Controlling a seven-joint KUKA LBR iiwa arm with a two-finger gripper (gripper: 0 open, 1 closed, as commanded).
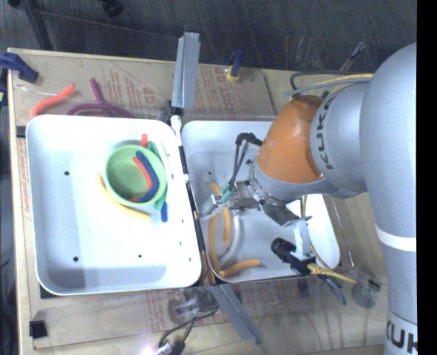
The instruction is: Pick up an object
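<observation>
My gripper [229, 200] reaches down into the right bin [203, 143], near its left wall, under the orange wrist band. Right by it lie thin orange curved pieces: one short piece [217, 190] just beside the gripper, a long one [212, 241] along the bin's left wall, and another [240, 266] at the front edge. The wrist hides the gripper's tips, so I cannot make out whether anything is held. In the left bin [63, 220] sits a green bowl [129, 170] with red and blue curved pieces in it and a yellow piece [126, 204] under its rim.
An orange strip [52, 100] and a purple loop [100, 110] lie on the bench behind the left bin. A grey bar [185, 69] stands between the bins at the back, with a blue clamp [235, 63] nearby. The arm covers most of the right bin.
</observation>
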